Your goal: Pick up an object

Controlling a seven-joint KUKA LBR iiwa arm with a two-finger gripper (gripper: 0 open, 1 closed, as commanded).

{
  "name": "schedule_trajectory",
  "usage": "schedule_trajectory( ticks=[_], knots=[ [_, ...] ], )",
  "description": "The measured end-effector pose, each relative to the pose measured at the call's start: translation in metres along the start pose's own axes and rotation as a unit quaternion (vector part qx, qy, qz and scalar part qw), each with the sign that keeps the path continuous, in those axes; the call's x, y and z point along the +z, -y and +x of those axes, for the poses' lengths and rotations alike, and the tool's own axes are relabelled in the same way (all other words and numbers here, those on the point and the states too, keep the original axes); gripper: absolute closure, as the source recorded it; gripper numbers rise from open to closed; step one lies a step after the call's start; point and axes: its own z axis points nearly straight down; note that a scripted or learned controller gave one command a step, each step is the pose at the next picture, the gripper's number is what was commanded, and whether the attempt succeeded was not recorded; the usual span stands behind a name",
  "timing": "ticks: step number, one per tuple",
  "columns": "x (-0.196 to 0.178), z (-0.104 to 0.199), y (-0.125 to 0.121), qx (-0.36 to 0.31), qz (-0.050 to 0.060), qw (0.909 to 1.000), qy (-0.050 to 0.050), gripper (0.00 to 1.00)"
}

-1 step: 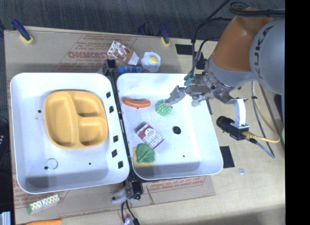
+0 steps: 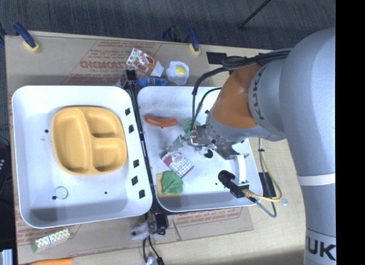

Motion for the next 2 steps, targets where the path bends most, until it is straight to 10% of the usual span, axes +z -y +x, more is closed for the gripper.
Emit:
schedule_trajectory(
  ticks=[1,2],
  knots=[
    [0.004,0.020,0.036,0.021,-0.005,0.9998,0.001,0.00],
    [-0.006,0.021,0.035,0.018,-0.004,0.9998,0.000,1.00]
  ],
)
